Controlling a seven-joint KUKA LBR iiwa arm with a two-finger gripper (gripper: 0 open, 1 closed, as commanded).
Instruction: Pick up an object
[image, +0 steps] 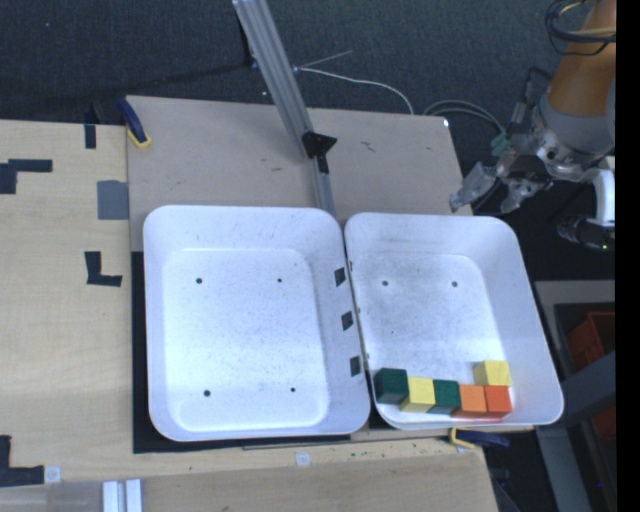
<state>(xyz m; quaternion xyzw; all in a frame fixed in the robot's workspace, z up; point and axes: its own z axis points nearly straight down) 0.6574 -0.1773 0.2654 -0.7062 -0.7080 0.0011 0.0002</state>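
Tool (487, 192) sits above the bench just past the far right corner of the right bin (520, 260), outside the rim. Two fingers visible, splayed apart, nothing between them: open and holding nothing. Grey wrist and orange band rise from it toward the upper right of the camera view.

Right bin: all candidate objects lie in a tight cluster against the near wall, toward the near right corner. Left to right: dark green block (391, 384), yellow block (421, 392), second green block (446, 396), orange block (473, 399), red-orange block (498, 400), with another yellow block (492, 373) just behind the last two. Blocks touch or nearly touch one another.

Left bin (160, 300): nothing seen in it.

Key relation: the cluster lies well apart from the tool, straight toward the near edge of the bin; the row's long axis runs left–right along the near wall.

Judgement: approach not yet begun. Close packing and the adjacent wall may leave little finger clearance; the dark green end block looks most accessible.
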